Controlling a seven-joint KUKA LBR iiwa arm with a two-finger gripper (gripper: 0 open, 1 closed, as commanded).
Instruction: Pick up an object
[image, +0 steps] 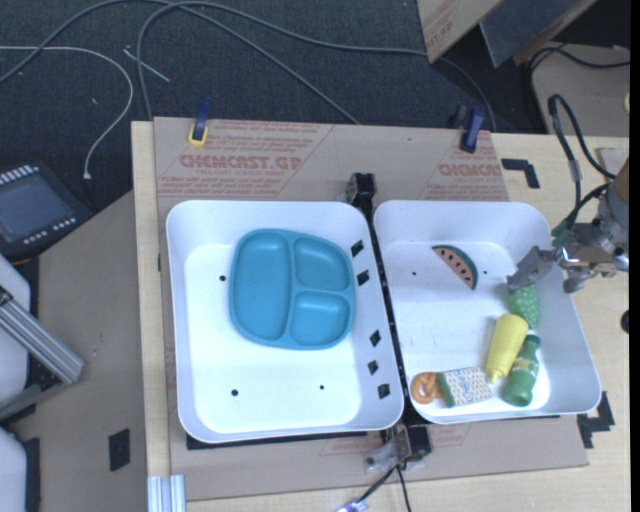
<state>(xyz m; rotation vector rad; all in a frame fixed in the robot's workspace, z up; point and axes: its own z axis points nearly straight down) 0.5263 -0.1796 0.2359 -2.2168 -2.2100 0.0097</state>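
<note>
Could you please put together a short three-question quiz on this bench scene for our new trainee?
1. True or false: the blue divided plate lies in the left bin.
2. Which item lies nearest the right bin's far wall: A) watermelon slice, B) yellow bottle, C) green bottle?
3. Which side of the right bin is the gripper over?

Key: 1. True. 2. A. 3. Its right side.

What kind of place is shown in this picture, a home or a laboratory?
Most likely a robotics lab, not a home: two white bins are clamped to a cardboard-covered bench, a robot gripper reaches over toy food such as a watermelon slice, and loose cables lie on the floor.
</note>
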